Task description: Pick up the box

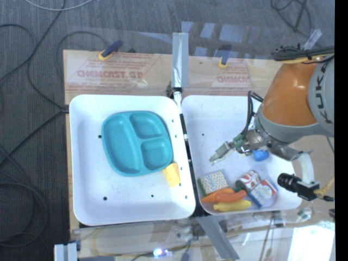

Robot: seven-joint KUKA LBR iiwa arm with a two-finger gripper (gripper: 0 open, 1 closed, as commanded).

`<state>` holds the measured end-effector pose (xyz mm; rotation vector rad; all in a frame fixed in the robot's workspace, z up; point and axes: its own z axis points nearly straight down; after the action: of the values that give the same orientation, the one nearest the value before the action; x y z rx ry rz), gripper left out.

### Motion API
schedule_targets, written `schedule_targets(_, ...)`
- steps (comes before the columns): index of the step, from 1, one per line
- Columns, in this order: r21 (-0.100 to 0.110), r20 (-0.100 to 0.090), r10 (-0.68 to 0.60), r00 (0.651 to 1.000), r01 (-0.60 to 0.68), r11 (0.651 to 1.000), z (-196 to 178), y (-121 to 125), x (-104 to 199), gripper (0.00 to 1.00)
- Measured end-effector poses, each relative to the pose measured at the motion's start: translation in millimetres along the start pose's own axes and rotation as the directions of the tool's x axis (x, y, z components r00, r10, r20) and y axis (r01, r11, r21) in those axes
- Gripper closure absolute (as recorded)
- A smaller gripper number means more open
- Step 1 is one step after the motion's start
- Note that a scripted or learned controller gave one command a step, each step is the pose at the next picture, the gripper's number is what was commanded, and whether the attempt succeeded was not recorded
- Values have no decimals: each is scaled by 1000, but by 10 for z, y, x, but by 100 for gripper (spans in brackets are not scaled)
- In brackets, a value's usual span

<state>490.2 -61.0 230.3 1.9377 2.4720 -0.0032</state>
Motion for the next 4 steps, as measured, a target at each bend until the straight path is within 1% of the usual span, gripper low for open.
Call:
schedule_targets(1, 2, -2, -79, 997, 79, 997, 1123, -202, -527, 0)
schedule_targets(2, -9, 6, -203, 979, 203, 979, 1357, -135, -416, 0)
schedule_targets(3, -11, 4, -191, 982, 191, 982, 1359, 140, -481, 0)
schedule_targets(4, -14, 5, -55, 998, 55, 998, 1362, 723, -619, 0)
